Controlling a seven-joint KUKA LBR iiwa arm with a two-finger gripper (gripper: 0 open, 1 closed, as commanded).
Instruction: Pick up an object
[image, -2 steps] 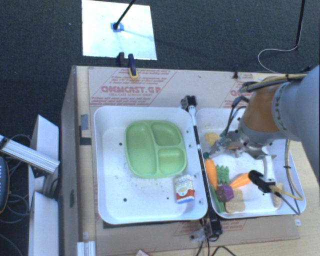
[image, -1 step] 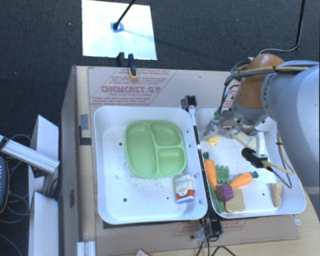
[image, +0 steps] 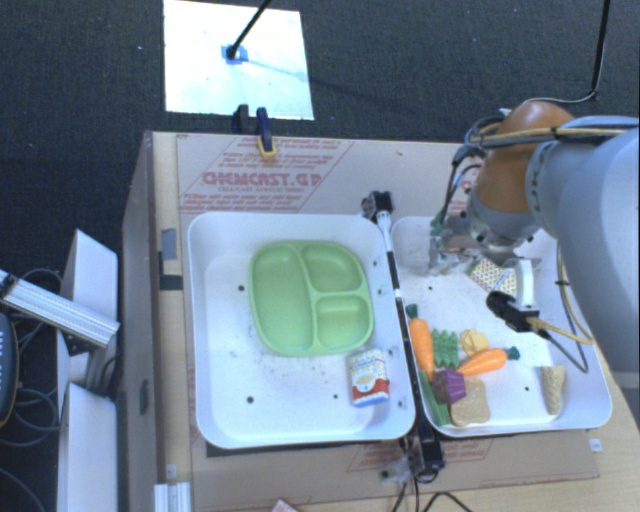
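Observation:
My gripper (image: 440, 258) hangs low over the far left corner of the right bin (image: 592, 402), on the grey arm with the orange band (image: 512, 165). Just to its right lies a checkered wafer (image: 492, 274). Nearer the front of that bin sit a carrot (image: 421, 343), a second carrot (image: 487, 361), a green leafy piece (image: 446, 346), a purple item (image: 449, 385), a slice of toast (image: 470, 404) and a cone (image: 553, 386). I see nothing held in the gripper.
The left bin (image: 215, 330) holds a green divided plate (image: 310, 297) and a small red-and-white can (image: 369, 377) at its front right. A black clamp bar (image: 392, 270) runs between the bins. A black cable part (image: 510, 310) hangs off the arm over the right bin.

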